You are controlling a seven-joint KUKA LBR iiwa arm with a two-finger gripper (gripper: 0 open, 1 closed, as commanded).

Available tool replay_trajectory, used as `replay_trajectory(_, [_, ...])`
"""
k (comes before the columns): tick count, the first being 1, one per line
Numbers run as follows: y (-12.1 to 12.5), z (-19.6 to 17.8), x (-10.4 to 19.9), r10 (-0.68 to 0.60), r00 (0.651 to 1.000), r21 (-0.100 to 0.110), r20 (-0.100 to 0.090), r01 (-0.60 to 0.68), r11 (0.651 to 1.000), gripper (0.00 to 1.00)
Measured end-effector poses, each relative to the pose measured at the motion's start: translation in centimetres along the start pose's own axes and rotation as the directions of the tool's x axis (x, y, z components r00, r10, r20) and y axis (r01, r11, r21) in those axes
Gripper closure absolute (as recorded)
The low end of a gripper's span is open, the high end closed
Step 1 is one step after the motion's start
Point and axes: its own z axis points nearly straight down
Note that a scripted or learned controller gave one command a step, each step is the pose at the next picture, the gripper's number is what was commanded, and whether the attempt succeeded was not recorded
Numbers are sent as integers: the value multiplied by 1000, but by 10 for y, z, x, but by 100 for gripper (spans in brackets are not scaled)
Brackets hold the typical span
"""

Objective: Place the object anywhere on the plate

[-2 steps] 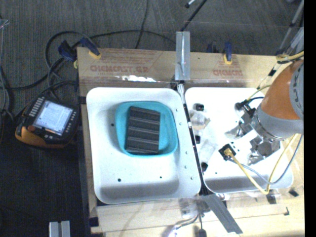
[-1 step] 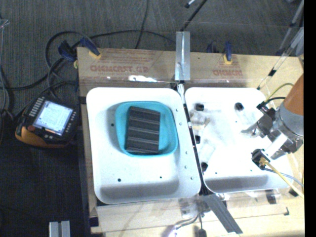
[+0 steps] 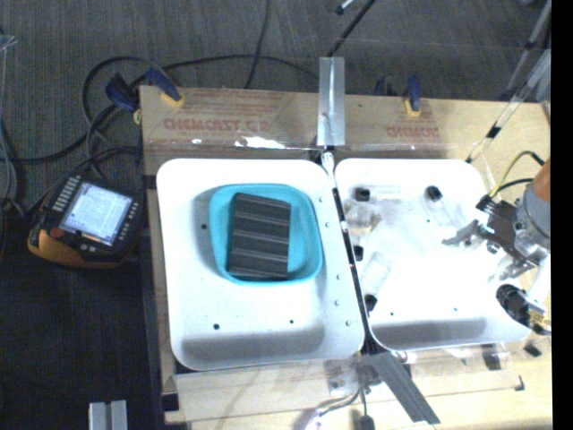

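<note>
Robot lab: bins [image 3: 179,240], cables [image 3: 107,79], pendant [image 3: 89,215]

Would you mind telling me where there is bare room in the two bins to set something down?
Left bin: a bare strip along the near wall, in front of the blue plate, whose middle the dark ridged block covers. Right bin: open floor centre and near side; small clear items crowd the divider, and the hand enters at the right.

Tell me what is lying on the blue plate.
A dark grey ribbed block lies flat on the blue plate in the left bin. It covers the plate's middle, so whatever might be beneath it cannot be seen.
</note>
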Motion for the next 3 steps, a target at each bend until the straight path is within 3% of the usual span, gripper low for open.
replay_trajectory(1, [-30, 32, 44, 77, 997, 2, 1, -77, 997, 0])
replay_trajectory(2, [-4, -6, 5, 29, 1000, -1, 1, -29, 1000, 0])
replay_trajectory(3, [-39, 52, 58, 134, 991, 3, 1, -134, 991, 0])
